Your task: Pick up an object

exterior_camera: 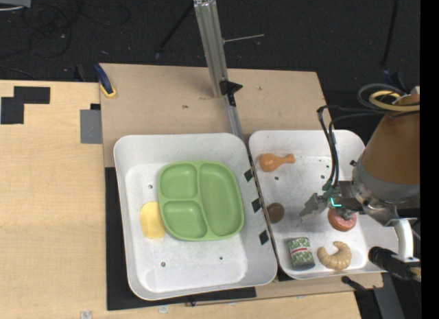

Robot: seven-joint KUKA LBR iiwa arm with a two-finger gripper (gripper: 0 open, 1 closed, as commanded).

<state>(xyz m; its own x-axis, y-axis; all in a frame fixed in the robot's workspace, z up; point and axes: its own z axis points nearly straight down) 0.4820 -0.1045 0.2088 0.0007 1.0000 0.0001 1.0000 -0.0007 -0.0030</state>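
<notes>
from above and at a slant, a pale wooden bench point(48, 201) fills the left, with a brown board point(171, 98) behind the two shallow white bins. the left bin point(192, 276) holds a green divided plate point(201, 200) with three compartments, lying flat near the middle, and a yellow block point(151, 220) touching the plate's lower left edge. a metal post point(212, 43) rises from the board behind the bins, leaning toward the gap between them. the right bin point(302, 147) holds several small things. near its upper left lies an orange drumstick-shaped toy point(274, 161), its thin end pointing right. below that, close to the bin's left wall, sits a small dark brown ball point(275, 211). further down stands a small green can point(300, 252) with a pale label, and just beside it on the right lies a tan croissant point(335, 255), curved, near the bin's lower edge. a pink-red doughnut point(342, 220) rests above the croissant, toward the right side of the bin. my arm point(391, 153) comes in from the right, its orange band broad over the bin's right edge. my gripper point(322, 203) hangs low over the right bin, just left of the doughnut and right of the brown ball, with a small teal light glowing on it. one dark finger point(310, 207) slants down to the left over bare white floor; the rest of the tip is too dark and small for me to tell how wide my fingers stand, and i can see nothing between them.
</notes>
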